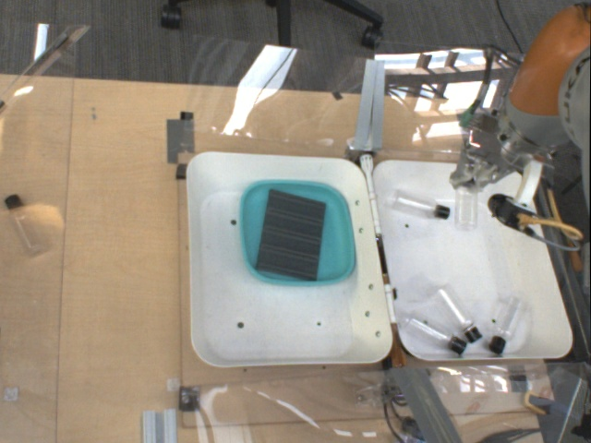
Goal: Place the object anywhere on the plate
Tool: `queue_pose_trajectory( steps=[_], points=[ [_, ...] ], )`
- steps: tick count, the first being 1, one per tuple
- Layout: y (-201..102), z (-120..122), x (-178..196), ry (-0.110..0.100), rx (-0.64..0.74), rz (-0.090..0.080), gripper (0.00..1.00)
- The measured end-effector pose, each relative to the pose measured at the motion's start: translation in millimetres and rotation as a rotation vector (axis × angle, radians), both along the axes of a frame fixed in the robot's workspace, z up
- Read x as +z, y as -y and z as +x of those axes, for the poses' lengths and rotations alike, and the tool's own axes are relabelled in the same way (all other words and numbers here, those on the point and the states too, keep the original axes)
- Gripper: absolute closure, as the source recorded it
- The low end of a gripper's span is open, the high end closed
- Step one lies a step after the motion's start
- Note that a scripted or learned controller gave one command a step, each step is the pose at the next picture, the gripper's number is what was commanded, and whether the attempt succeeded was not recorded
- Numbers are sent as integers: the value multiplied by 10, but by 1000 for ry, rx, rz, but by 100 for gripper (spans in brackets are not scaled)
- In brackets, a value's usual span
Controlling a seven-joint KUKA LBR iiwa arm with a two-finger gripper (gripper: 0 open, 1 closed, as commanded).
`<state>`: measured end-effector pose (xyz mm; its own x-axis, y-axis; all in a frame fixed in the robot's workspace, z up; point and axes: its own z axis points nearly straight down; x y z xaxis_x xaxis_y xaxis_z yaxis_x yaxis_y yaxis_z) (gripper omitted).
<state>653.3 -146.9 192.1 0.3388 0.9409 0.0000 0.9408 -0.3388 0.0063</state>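
The jaws (466, 187) hang over the far part of the right bin (545, 340), and whether they are released or clenched cannot be told. A clear vial (464, 209) stands upright directly beneath them, its top at or between the finger ends; contact cannot be made out. Just left of that vial lies another vial with a black cap (420, 208), on its side on the bin floor. Three more capped vials (462, 321) lie clustered at the near edge of the right bin, well apart from the jaws.

The plate (342, 247) is teal with rounded corners and sits in the left bin (277, 340), left of the jaws across the divider between the bins. A dark ribbed rectangular pad (293, 234) lies on the middle of the plate, slightly tilted.

Both bins rest on a pale wooden bench (92, 247) under sheets of clear plastic. Beyond the bench is grey carpet with the black wheeled base of an office chair (277, 3). The arm's orange band (545, 49) shows above the right bin.

The vials are small transparent tubes, most with black caps.
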Motion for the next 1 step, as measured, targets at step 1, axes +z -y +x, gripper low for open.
queue_pose_trajectory(
  steps=[1],
  points=[
    [0,0,1,0,0,0,0]
  ],
)
